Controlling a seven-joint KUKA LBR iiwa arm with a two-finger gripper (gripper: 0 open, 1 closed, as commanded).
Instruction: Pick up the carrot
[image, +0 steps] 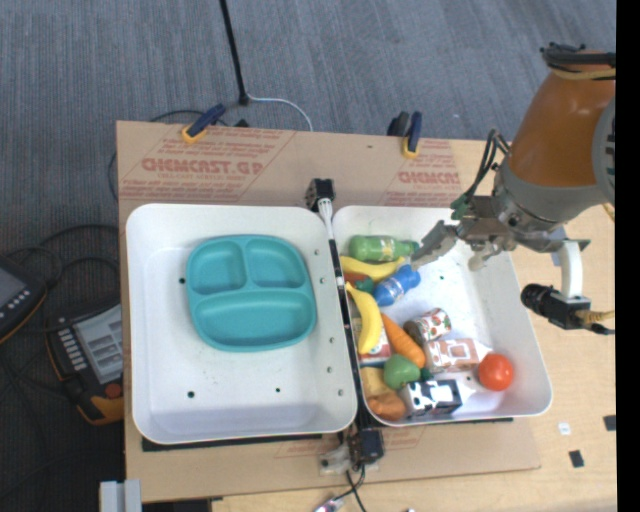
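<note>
While the jaws (455, 245) stand apart with nothing between them, hanging over the upper part of the right bin (525, 330), the step in hand looks like the approach to the carrot (403, 340), which is not yet touched. One finger (432, 243) reaches left toward the green bottle (378, 247) and the other (487, 249) points down over bare bin floor. The carrot lies lower in the same bin, slanting from upper left to lower right, well clear of the jaws and hemmed in closely: the banana (368, 318) runs along its left side, the blue bottle (397, 285) sits just above its upper end, a small printed carton (434, 326) is just to its right, and a green vegetable (399, 371) touches or nearly touches its lower end. To do this well, I judge the arm should travel down the bin, turn the wrist so the fingers close across the carrot's narrow width rather than along it, and descend over its middle, where the gaps to banana and carton seem widest. A drop too far left would likely catch the banana instead. The tomato (496, 372) and the left bin (150, 300) with its teal plate (250, 292) are out of the way.
</note>
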